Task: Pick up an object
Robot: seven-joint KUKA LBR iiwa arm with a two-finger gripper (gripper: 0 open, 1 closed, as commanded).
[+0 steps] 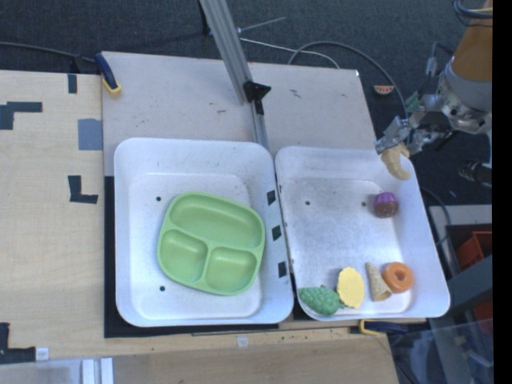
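My gripper (398, 146) hangs over the far right corner of the right bin (328, 174), its fingers shut on a small tan food piece (395, 166) that dangles just below them, above the bin's rim. Lying in that bin are a purple round toy (386, 205) near the right wall and, along the front edge, an orange doughnut (398, 277), a tan cone (374, 282), a yellow piece (350, 286) and a green broccoli-like toy (320, 299).
The left bin (136, 174) holds a green divided plate (211, 243). A slanted metal post (232, 38) rises behind the seam between the bins. Cables run across the dark floor at the back.
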